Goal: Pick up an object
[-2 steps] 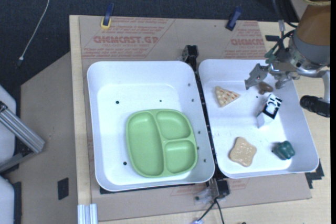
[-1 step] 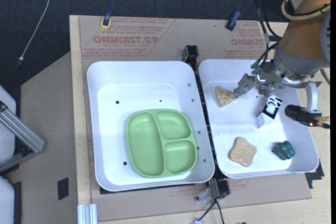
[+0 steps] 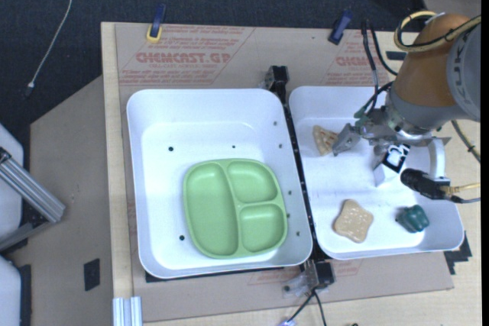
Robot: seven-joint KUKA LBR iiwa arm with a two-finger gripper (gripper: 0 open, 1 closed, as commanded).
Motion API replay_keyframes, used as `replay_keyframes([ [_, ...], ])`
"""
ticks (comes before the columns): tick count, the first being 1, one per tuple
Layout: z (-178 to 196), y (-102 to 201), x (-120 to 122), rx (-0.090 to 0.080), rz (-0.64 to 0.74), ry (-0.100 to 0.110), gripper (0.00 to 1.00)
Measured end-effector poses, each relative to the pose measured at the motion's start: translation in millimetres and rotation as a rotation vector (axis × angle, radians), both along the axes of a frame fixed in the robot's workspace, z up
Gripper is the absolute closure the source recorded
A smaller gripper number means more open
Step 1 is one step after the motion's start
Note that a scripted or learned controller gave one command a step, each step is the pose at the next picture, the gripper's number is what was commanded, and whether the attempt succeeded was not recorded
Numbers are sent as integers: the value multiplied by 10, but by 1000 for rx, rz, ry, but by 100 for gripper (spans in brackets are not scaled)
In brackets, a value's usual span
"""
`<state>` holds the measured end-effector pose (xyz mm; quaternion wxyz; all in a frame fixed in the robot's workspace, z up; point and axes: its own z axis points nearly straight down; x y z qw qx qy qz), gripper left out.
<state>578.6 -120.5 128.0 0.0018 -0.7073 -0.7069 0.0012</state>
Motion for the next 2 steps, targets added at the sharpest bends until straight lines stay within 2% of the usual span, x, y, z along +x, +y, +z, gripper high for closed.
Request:
replay_keyframes([
  [1,-460,5,-7,0,0,0,0],
  [2,-327,4,8,-1,0,-6,100],
])
